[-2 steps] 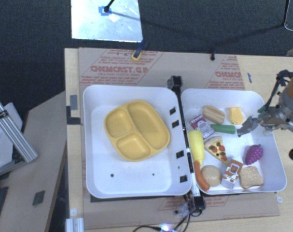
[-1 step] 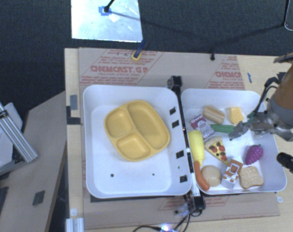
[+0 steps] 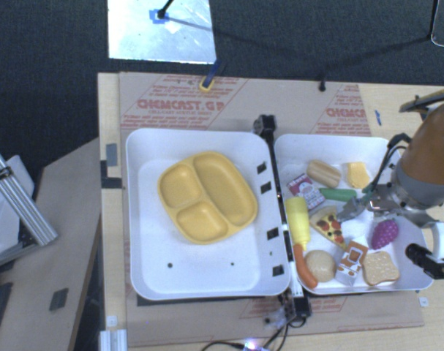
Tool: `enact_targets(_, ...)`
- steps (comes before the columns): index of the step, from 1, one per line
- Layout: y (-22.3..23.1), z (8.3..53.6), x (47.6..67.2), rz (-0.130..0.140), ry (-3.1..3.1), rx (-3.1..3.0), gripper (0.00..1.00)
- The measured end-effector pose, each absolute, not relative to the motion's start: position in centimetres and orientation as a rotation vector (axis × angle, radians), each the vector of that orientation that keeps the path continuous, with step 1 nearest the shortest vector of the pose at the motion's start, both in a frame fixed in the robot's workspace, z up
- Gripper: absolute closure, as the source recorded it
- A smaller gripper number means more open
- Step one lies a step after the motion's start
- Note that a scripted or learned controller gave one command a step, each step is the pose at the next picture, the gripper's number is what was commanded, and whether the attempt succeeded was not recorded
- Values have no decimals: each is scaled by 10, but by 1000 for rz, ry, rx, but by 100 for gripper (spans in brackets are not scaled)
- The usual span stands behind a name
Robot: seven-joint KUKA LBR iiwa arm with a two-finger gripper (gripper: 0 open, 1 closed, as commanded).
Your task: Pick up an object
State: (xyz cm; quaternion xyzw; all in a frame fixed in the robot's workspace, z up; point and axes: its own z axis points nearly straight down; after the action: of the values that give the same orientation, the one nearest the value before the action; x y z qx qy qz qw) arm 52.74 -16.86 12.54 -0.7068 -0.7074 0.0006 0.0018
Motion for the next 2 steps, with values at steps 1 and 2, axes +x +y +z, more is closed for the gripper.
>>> enact_targets(1, -168, 86, 529, -4, -2222, -2220, 0)
enact_targets(2, -169, 99, 531, -10, -2227, -2224, 100)
